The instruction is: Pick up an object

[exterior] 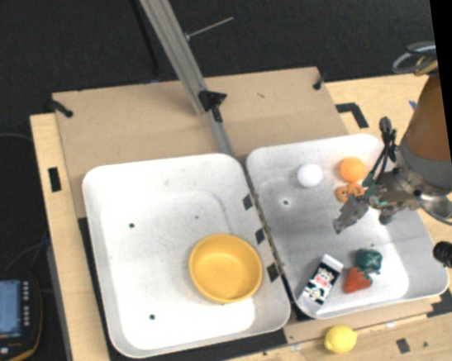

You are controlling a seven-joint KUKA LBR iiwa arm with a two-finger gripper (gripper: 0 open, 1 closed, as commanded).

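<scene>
In the right bin (291, 166) lie a white ball (310, 175), an orange ball (352, 169) with a small orange piece (344, 193) below it, a dark green object (369, 260), a red object (356, 280) and a black-and-white carton (321, 280). My gripper (362, 208) hangs over the middle right of this bin, just below the orange ball and above the green object. Its fingers point down and left, and nothing shows between them.
A yellow bowl (225, 267) sits in the left bin (128, 197), near its front right. A yellow lemon-like object (340, 339) lies on the bench in front of the right bin. A metal pole (178, 49) rises behind the bins.
</scene>
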